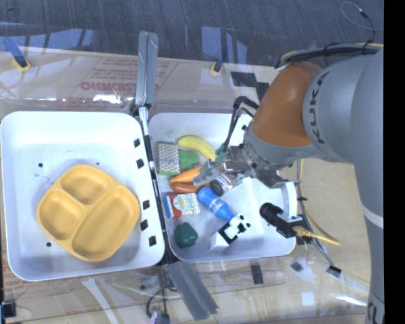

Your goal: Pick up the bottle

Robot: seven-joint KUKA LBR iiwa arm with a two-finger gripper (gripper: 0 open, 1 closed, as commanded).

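The pincer (pixel 214 174) hangs low in the right bin (pixel 270 248), just above the blue bottle (pixel 214 203) lying on the bin floor. Whether it grips anything, I cannot tell. A banana (pixel 196 145) and carrot (pixel 184 177) lie nearby; the left bin (pixel 20 140) holds a yellow tray (pixel 88 211)

The grey arm (pixel 337 106) carries black lettering on its side that reads "KUK", the rest running out of sight. A clear sheet (pixel 108 79) behind the left bin (pixel 13 154) bears red print, mirrored and too faint to read. The small packets in the right bin (pixel 270 245) show print too small to read.
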